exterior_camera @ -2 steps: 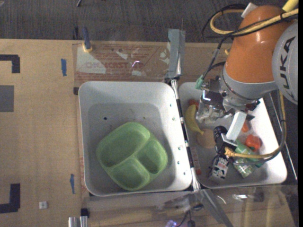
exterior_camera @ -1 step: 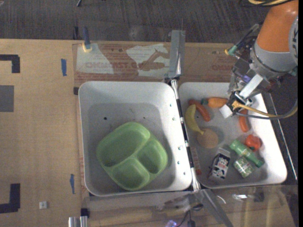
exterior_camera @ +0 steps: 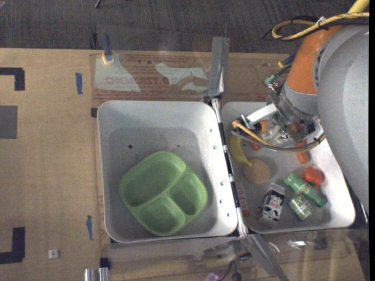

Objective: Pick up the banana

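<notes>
From my seat, the green plate [exterior_camera: 164, 192] sits in the left bin [exterior_camera: 111, 122]; in the right bin [exterior_camera: 340, 215] the banana [exterior_camera: 237, 150] lies by the left wall, long axis running up-down, just left of the gripper [exterior_camera: 280, 134].

You have a tan wooden bench [exterior_camera: 53, 174] carrying two shallow white bins side by side. The left bin [exterior_camera: 114, 127] sits near the bench's middle, and the right bin [exterior_camera: 340, 212] touches it along their shared edge, toward the bench's right side. Black tape marks [exterior_camera: 13, 78] lie along the bench's left edge, and short blue tape strips [exterior_camera: 78, 82] sit just beyond the left bin's far-left corner.
</notes>
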Controlling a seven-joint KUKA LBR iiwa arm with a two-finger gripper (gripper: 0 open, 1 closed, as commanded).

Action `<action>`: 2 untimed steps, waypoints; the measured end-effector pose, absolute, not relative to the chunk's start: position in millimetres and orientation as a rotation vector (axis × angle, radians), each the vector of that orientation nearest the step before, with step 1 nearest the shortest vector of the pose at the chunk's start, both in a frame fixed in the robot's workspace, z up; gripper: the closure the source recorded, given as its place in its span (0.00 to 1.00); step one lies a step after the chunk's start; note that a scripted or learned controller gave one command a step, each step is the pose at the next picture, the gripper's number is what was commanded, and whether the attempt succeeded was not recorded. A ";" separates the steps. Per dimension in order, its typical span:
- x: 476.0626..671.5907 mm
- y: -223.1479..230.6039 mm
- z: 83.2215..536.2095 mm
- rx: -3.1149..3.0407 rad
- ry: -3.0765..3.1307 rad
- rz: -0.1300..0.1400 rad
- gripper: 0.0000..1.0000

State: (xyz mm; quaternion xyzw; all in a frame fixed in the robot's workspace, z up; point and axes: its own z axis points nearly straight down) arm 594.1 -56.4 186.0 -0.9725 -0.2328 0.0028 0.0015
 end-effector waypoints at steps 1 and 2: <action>654.5 -89.1 210.6 -3.019 -0.870 0.002 0.00; 562.4 -90.7 152.7 -3.113 -0.393 0.010 0.00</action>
